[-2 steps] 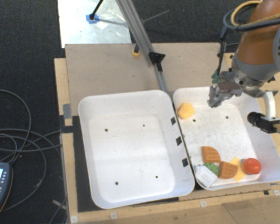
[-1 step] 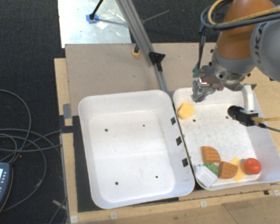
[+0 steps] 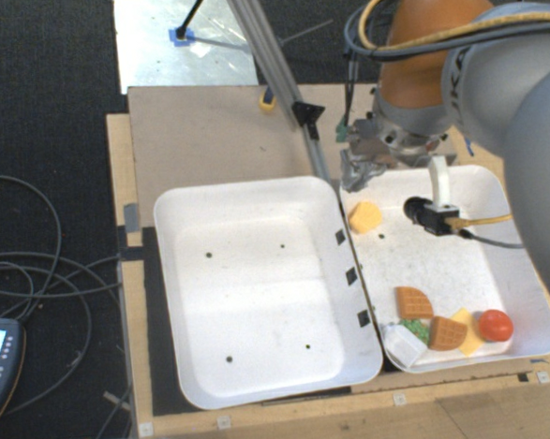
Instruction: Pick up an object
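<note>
My pincer: my gripper (image 3: 358, 172) hangs low over the far-left corner of the right bin (image 3: 498, 184), close to the wall that it shares with the left bin (image 3: 254, 192).
Its state: I cannot tell from this slant how it is set, and I see nothing held in it.
Nearest thing: the yellow block (image 3: 366, 217) lies on the bin floor just beside my gripper, toward the near edge and a shade to the right in the view. It is apart from my gripper, not touching.
Its lie: squat and roughly square, turned a little on its corner, so no long axis that I can name.
What the move turns on: by my judgement, a short shift toward the near edge before any descent, with the shared wall close on one side.
Farther off: a waffle piece (image 3: 413, 302), a second waffle piece (image 3: 447, 332), a yellow wedge (image 3: 469, 334) and a red ball (image 3: 495, 325) cluster at the near end of the same bin, well apart from me.
</note>
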